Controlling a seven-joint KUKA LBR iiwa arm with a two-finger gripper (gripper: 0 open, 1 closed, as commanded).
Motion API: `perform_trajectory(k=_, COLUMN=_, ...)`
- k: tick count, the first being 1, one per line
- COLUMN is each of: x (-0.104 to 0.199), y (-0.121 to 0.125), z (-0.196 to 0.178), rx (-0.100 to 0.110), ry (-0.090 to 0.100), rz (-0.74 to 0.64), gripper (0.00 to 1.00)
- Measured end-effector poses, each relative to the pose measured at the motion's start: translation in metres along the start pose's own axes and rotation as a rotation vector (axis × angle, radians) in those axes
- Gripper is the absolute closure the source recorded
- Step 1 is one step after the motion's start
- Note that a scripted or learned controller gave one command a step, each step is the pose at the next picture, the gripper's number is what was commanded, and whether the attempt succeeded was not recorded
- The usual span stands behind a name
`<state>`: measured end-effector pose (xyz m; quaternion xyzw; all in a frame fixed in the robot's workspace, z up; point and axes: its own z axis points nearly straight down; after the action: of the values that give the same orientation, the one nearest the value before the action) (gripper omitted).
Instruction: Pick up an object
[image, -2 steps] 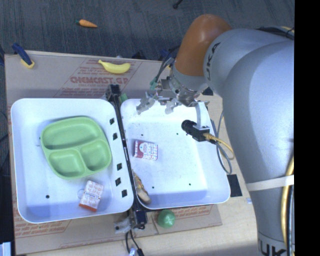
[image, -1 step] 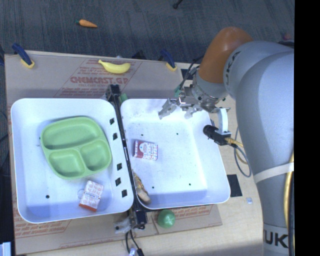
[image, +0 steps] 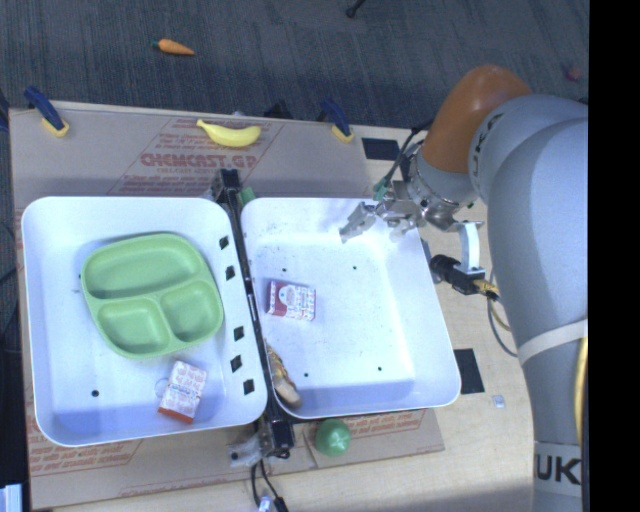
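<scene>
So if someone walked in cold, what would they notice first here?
Probably the big grey arm with its orange band, reaching in from the right, its gripper over the right bin's far edge. Next, the green divided tray in the left bin, then the yellow banana on the cardboard behind.

Dark grey ribbed carpet (image: 250, 50) lies beyond the table's far edge; the table (image: 480, 410) is pale wood under printed brown cardboard (image: 190, 155), clamped at far corners, evenly lit

Green divided plate (image: 152, 292), yellow banana (image: 230, 132), red-and-white carton (image: 291, 300).
</scene>
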<state>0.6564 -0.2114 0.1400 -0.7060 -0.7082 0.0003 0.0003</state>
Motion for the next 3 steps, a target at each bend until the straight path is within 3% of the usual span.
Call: perform_trajectory(k=3, x=0.001, y=0.001, z=-0.012, rx=-0.001, ry=0.001, rz=-0.003, gripper=0.00)
